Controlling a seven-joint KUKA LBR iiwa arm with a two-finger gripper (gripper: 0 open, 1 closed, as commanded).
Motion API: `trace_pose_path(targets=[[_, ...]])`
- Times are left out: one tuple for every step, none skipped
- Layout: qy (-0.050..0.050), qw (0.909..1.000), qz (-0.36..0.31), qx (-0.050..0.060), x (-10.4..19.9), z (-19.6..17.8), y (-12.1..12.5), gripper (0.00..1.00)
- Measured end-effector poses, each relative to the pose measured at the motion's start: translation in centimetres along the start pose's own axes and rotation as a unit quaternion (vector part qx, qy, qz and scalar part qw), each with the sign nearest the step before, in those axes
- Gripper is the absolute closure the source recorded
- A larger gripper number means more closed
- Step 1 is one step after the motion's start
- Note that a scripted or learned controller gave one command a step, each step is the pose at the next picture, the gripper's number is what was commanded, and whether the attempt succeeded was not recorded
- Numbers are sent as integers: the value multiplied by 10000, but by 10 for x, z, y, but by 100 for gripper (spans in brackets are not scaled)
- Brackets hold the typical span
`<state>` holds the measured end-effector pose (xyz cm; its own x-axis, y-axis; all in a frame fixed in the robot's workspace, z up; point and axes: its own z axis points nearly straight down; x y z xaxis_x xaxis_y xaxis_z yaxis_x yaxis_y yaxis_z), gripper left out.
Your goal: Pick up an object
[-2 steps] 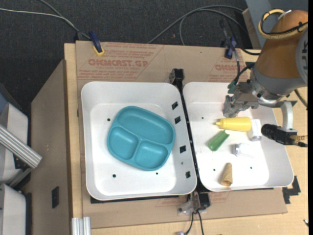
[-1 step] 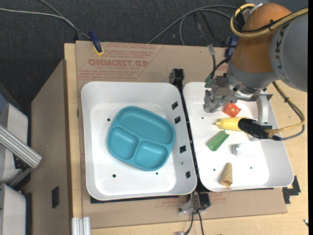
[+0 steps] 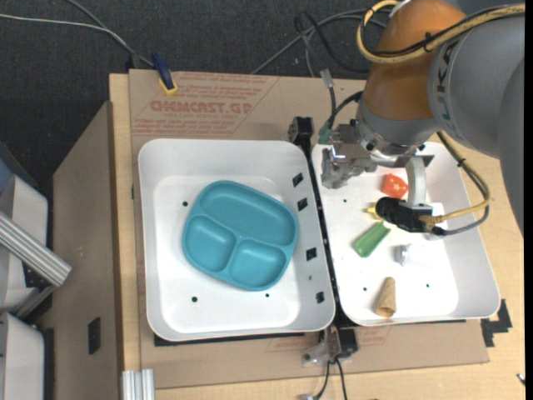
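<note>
Right bin [image 3: 466, 290] has 4 loose things: 1 green stick [image 3: 371, 238], 1 tan cone [image 3: 386, 297], 1 red-orange piece [image 3: 395, 185], 1 small grey bit [image 3: 401, 255]. Left bin [image 3: 158, 307] has 1 teal plate [image 3: 240, 233] w/ 3 compartments.

Green stick lies flat, long axis diagonal, low end twd the bin divide, high end up-right twd the arm. Cone lies flat, long axis near vertical in the view, narrow tip twd the far side, wide end twd the near rim. Red-orange piece too small to give a direction. Plate's long axis runs upper-left to lower-right, roughly mid-bin.

End effector [image 3: 340, 167] sits over the far-left corner of the right bin, just beside the divide; can't tell if it's apart or together, & nothing seen clamped in it.

Room: cone is close to the near rim, w/ bare white floor to its right. Green stick & grey bit are near each other, mid-bin. Right half of that bin is mostly bare. Plate has white floor all round, widest along the near side. Both bins sit on the counter [image 3: 208, 98].
</note>
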<state>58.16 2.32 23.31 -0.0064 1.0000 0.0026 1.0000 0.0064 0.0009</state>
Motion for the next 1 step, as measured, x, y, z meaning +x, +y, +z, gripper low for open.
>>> trace_pose_path(targets=[[4, 10000, -7, 0, 59, -6, 0, 100]])
